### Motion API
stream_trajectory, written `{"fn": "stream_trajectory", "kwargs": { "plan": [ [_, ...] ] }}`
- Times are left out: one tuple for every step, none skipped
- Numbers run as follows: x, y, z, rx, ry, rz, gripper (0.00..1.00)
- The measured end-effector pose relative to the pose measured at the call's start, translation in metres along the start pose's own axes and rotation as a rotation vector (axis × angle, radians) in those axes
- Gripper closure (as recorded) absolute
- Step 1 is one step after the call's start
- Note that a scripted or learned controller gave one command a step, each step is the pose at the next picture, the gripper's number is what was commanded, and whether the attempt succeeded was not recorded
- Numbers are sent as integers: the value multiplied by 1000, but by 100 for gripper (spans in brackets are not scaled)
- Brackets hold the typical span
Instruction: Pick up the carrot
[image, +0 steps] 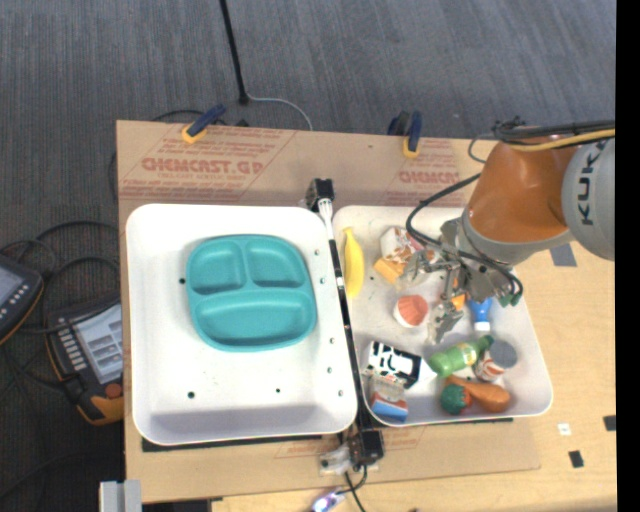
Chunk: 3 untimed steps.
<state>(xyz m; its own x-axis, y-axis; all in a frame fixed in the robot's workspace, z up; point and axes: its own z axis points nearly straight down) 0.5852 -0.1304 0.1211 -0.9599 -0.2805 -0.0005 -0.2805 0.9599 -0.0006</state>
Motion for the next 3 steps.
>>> {"fn": "stream_trajectory", "kwargs": {
  "plan": [
    [11,-34,32,-2,-7,-204,0],
    [10,-36,20,2,-13,-201,100],
    [-75,-45,-89,1,-6,-150,100]
  ]
}}
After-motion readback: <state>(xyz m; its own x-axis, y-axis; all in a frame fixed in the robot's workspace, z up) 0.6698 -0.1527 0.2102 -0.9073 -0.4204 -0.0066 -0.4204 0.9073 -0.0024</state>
